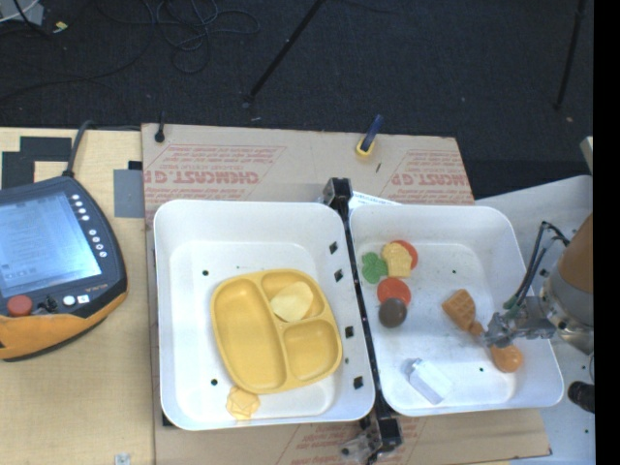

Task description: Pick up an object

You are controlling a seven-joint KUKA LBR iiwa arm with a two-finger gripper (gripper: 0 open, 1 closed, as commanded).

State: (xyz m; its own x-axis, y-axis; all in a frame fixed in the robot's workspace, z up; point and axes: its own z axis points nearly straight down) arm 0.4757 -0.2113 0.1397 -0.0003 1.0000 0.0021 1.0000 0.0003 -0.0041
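The pincer [501,331] is seen low over the right bin [484,223], close to that bin's right wall, with the grey arm [572,294] reaching in from the right edge. Whether the pincer is wide, narrow or closed on anything cannot be told, since its tip is small and dark in the view. Just below and slightly right of the pincer an orange rounded object [507,358] is found, touching or nearly touching it; contact cannot be confirmed. Just to the left of the pincer a tan, ridged wedge-shaped piece [460,307] is lying on the bin floor. Further left, near the divider between the bins, a cluster is seen: a green piece [374,267], a yellow-and-red piece [399,256], a red round piece [393,291] and a dark brown ball [391,312]. Below and to the left of the pincer a pale grey block [426,381] is lying near the bin's front wall. Well to the left, in the left bin [184,260], a yellow divided tray [247,342] is placed, with a pale yellow item [292,304] in its upper compartment and a small yellow piece [243,404] by its lower corner. Far to the left, outside the bins, a control pendant with a screen [48,260] is resting on the bench.
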